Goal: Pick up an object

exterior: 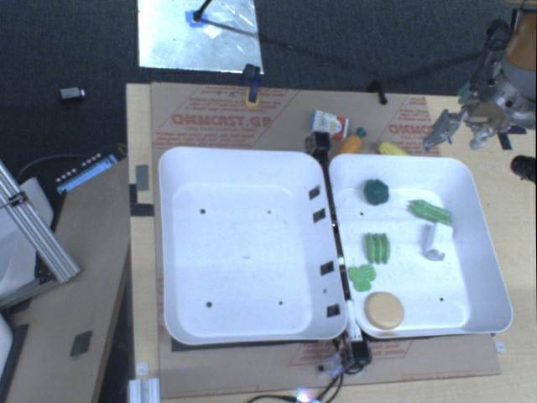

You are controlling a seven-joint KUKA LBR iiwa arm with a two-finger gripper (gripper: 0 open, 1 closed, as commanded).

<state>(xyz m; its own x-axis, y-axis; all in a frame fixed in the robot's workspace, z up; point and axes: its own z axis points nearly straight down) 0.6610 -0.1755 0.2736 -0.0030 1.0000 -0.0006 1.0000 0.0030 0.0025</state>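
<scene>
Poised with open, empty fingers above the right bin's [482,217] far right corner, gripper [457,133] ready for six loose objects within.

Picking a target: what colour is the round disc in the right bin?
Tan, in the camera view: disc.

red "CHEMCAST GP" printed repeatedly on brown board [277,107]

Two bins sit side by side on the bench [143,250], the right bin [482,225] holding a ball [376,191] near its back edge, a ridged piece [377,248] mid-bin, a disc [385,310] by its front edge, and a tube [433,243] toward its right edge.
</scene>
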